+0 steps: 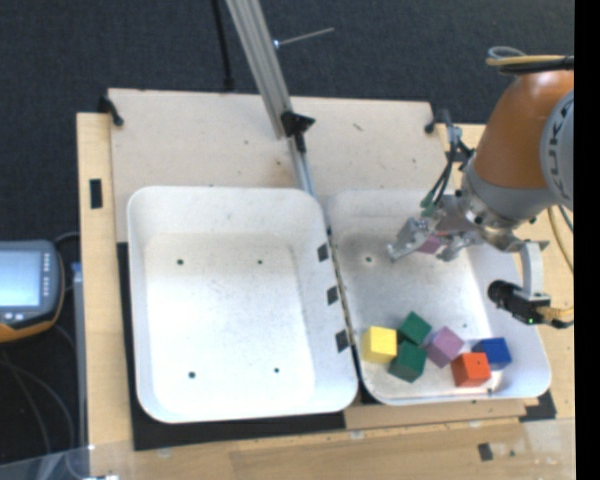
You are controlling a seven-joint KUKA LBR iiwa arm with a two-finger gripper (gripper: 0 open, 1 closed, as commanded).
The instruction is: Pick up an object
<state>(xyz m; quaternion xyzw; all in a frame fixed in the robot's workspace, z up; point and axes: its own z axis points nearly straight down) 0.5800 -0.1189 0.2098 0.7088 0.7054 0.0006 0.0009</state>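
Blocks [432,350] sit bunched at the lower right of the frame, in the right bin [380,228]. End effector [427,238] hangs above-center of that bin, well apart from them; can't tell its state. I'd target the yellow block [381,342], since it's on the edge.

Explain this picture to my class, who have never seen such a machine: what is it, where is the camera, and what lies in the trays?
One camera looks down at a slant on a wooden bench. The grey and orange shape at the right is a robot arm; its gripper hangs over the right bin. Near that bin's front edge lie small blocks: a yellow block, two green blocks, a purple block, an orange block and a blue block. The left bin sits beside it. Whether the gripper holds anything is too unclear to tell.
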